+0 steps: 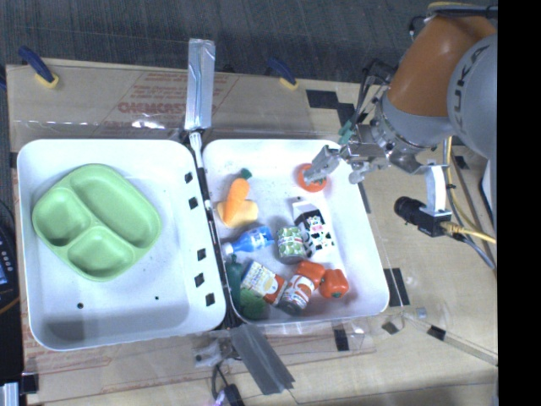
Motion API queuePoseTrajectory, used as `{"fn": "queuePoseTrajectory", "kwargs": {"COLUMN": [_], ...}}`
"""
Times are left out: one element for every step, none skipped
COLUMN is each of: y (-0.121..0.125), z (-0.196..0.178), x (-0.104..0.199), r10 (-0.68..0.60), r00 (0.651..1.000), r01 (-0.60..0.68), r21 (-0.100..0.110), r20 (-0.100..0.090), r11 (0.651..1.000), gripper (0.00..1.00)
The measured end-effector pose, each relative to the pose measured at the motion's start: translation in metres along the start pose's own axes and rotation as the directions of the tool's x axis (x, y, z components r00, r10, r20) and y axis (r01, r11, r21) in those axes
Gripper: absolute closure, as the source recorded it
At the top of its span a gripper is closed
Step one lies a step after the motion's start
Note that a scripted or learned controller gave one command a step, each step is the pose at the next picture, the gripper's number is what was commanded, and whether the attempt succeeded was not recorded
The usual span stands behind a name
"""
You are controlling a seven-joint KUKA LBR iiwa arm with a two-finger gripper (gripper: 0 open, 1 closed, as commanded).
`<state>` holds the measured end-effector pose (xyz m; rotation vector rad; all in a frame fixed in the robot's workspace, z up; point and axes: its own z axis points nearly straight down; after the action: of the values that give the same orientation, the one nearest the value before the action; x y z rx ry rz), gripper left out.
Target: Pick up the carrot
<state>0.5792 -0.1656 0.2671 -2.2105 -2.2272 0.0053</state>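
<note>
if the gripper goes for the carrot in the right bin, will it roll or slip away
The carrot looks like a smooth, stiff plastic toy, so it may slip between narrow fingers. Its rounded, tapered body could roll or pivot if nudged. It lies against a yellow toy near the bin's left wall, which may stop it sliding far. The gripper is over by an orange disc.

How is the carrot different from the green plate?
The carrot is orange with a small green top; the green plate is pale green all over. The carrot is much smaller than the plate. The carrot lies in the right bin among other toys, while the plate lies alone in the left bin. The plate has three hollow sections; the carrot is one solid piece. Both rest in white bins.
</note>
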Motion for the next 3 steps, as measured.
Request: {"fn": "queuePoseTrajectory", "kwargs": {"y": [0.029, 0.064, 0.042], "z": [0.087, 0.150, 0.175], "x": [0.061, 0.073, 0.067], "r10": [-0.099, -0.041, 0.024], "r00": [0.995, 0.999, 1.000], "r01": [0.099, 0.041, -0.024], "r21": [0.002, 0.000, -0.001], "r20": [0.000, 0.001, 0.000], "r11": [0.995, 0.999, 1.000], "gripper": [0.00, 0.00, 0.00]}}
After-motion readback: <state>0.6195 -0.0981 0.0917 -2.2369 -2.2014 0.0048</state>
